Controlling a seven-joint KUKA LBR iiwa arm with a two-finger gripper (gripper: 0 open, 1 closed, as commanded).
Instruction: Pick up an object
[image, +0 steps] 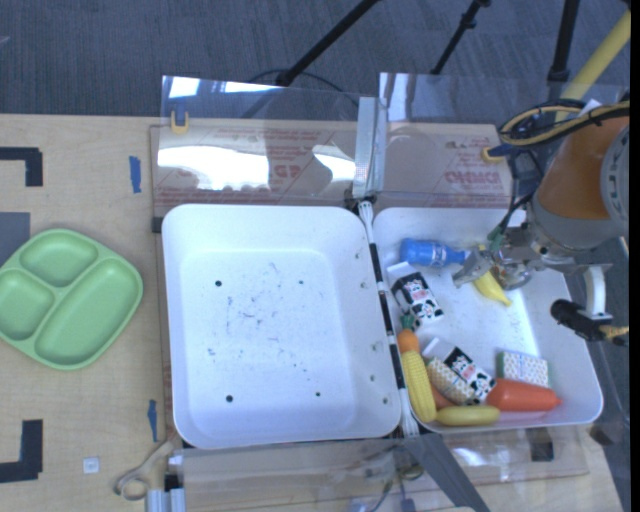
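Observation:
My gripper (492, 268) hangs over the back of the right bin (585, 375), on the grey arm with its orange band (585, 185). It is open, its fingers spread to either side of a small yellow banana-shaped piece (493, 289) that lies on the bin floor just beneath it. Nothing is lifted. A blue bottle (432, 253) lies on its side right next to the gripper, on its left. A black-and-white spotted carton (418, 298) sits a little further left and nearer.
The front of the right bin holds a corn cob (420, 386), a second spotted carton (466, 372), an orange carrot (522, 397), a yellow banana (468, 415) and a speckled block (524, 367). The left bin (270, 230) adjoins it. A green divided plate (65, 297) rests on the bench at far left.

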